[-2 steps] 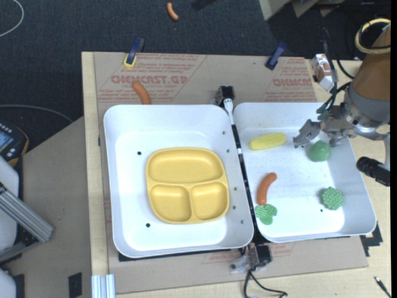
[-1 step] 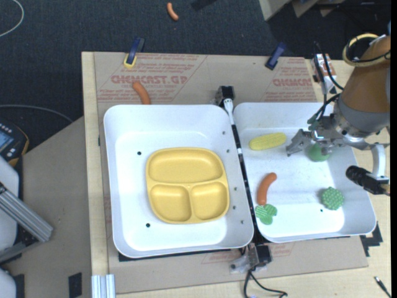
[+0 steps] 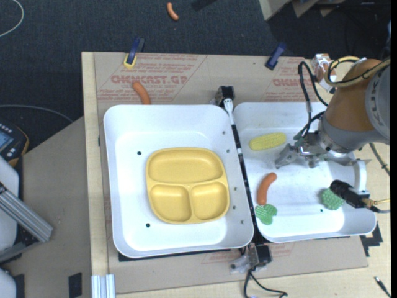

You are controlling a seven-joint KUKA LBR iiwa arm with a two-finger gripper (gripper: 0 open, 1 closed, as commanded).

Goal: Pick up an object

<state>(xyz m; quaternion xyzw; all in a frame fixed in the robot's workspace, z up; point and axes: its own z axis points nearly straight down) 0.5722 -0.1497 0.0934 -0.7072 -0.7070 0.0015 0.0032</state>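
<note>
yellow tray, white bins, orange sausage

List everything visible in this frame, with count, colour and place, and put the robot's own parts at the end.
bins: 2, white, side by side on the bench
divided plate: 1, yellow, three compartments, middle of the left bin
toy corn cob: 1, yellow, upper part of the right bin
toy sausage: 1, orange-red, right bin near its left wall
green toys: 2, one at the right bin's front left corner, one near its right side
orange sausage-like pieces: 2, one on the board behind the left bin, one on the dark floor
clamps: 2, blue, at the board's far edge
arm: 1, grey with orange band, over the right bin
gripper: 1, metallic, just right of the corn cob
</note>
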